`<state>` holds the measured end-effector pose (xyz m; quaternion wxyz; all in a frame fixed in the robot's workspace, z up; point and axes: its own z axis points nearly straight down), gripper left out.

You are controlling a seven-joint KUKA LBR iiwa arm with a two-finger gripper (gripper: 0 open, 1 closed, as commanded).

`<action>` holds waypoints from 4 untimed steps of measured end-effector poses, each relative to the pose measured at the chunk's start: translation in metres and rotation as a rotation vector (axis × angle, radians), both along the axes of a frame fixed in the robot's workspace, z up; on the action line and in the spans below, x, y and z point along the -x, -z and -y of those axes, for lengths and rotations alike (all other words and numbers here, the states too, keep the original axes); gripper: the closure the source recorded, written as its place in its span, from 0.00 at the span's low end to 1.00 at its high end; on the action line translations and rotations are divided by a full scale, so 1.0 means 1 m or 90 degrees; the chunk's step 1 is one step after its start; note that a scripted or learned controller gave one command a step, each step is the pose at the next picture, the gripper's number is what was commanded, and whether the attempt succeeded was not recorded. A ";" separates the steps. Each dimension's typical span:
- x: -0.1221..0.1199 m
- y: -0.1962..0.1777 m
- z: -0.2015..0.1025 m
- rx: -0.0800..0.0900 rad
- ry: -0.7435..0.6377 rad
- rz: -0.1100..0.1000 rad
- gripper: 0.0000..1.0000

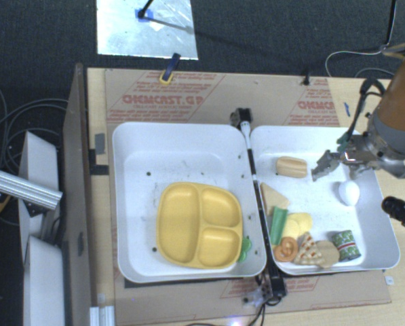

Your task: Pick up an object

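My gripper point(339, 168) hangs over the right bin point(304, 136), its fingers spread open with nothing between them. It is above the bin's bare floor, right of a tan bread roll point(292, 166) and just up-left of a white egg point(349, 193). Along the bin's front lie a pale cheese wedge point(275, 197), a green stick point(278, 224), a yellow piece point(299, 222), an orange ring point(285, 250), a waffle-like piece point(309, 252) and a small green can point(345, 245).
The left bin point(141, 148) holds a yellow divided plate point(200, 224), with a small green item point(245, 248) at its right edge. A dark rail point(251, 161) separates the two bins. Cables point(365, 53) run behind the right bin.
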<state>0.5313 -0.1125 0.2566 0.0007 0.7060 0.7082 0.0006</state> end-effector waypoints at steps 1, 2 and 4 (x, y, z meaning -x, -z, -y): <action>0.035 0.118 0.009 -0.002 0.003 -0.008 0.00; -0.055 0.174 0.000 0.001 -0.003 0.003 0.00; -0.098 0.171 0.016 0.001 0.003 0.001 0.00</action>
